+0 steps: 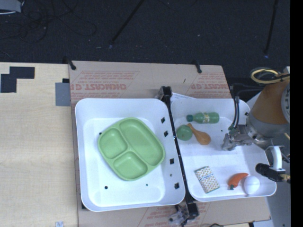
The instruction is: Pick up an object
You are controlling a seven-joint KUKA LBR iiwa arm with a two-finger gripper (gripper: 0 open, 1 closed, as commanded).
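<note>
We see a grey arm (265,126) with an orange band (271,100), yellow cable loop (264,74), and metal gripper (232,141).

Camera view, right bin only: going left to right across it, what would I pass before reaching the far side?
Green ball → patterned packet → gripper → orange carrot-like toy → white ball. The green bottle and the wooden spoon-like piece span the ball-to-packet stretch, so I leave them unplaced.

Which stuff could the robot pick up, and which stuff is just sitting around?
Could pick up, all in the right bin:
green bottle, green ball, wooden spoon, patterned packet, orange carrot toy, white ball.

Just sitting around:
green divided plate in the left bin.
</note>
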